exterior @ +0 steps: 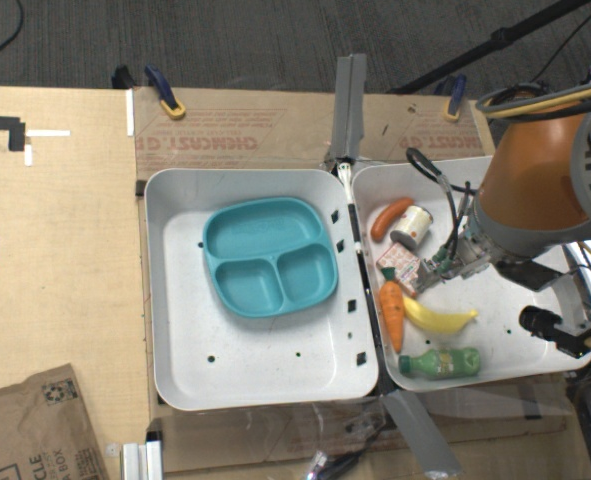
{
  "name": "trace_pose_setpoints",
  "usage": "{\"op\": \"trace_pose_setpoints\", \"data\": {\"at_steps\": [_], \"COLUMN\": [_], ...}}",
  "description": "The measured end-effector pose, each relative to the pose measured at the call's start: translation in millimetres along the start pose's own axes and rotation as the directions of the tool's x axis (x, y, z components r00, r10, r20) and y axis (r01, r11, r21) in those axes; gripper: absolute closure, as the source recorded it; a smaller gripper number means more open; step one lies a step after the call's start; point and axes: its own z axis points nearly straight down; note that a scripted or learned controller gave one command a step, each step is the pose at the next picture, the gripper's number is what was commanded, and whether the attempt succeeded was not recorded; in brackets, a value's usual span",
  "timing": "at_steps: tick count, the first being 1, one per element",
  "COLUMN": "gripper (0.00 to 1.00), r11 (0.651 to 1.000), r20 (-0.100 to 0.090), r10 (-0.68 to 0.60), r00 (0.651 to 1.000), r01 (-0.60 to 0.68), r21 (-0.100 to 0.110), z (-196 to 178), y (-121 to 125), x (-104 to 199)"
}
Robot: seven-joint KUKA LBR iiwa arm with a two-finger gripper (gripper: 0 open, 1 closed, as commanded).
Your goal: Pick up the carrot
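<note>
From above, the camera looks down on two white bins side by side on a brown bench. The left bin [175, 298] holds a blue-green plate [270, 256] with three sections. The plate lies flat near the middle of that bin, and nothing is on it.

The right bin [535, 343] holds the food toys. The carrot [392, 313] lies near the bin's left wall, just past the divider between the bins. It is orange with a small green top, and the top points toward the far side of the bench. It lies flat and nothing holds it. A yellow banana [439, 318] lies just beside the carrot on its right and may be touching it. A green bottle [441, 364] lies on its side near the carrot's thin end, by the front wall. Farther back there is an orange-red sausage [391, 218], and a small silver can [411, 227] sits right next to it. A little red and white box [398, 265] lies between the can and the carrot.

The grey arm with the orange band [540, 173] reaches in from the right, over the right bin. Its gripper [443, 266] is low, just right of the little box and just behind the banana. The gripper looks small and dark, so I cannot tell how its tips are set. The carrot is near it but apart from it.
</note>
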Motion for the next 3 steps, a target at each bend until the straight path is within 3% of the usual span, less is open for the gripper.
{"op": "trace_pose_setpoints", "data": {"at_steps": [1, 2, 3], "gripper": [1.00, 1.00, 1.00], "r11": [0.961, 0.910, 0.629], "r20": [0.000, 0.002, 0.003], "r10": [0.275, 0.416, 0.778], "r00": [0.961, 0.910, 0.629], "r01": [-0.275, -0.416, -0.778], "r21": [0.003, 0.003, 0.001], "z": [0, -14, -29], "y": [-1, 19, 12], "x": [82, 132, 114]}}
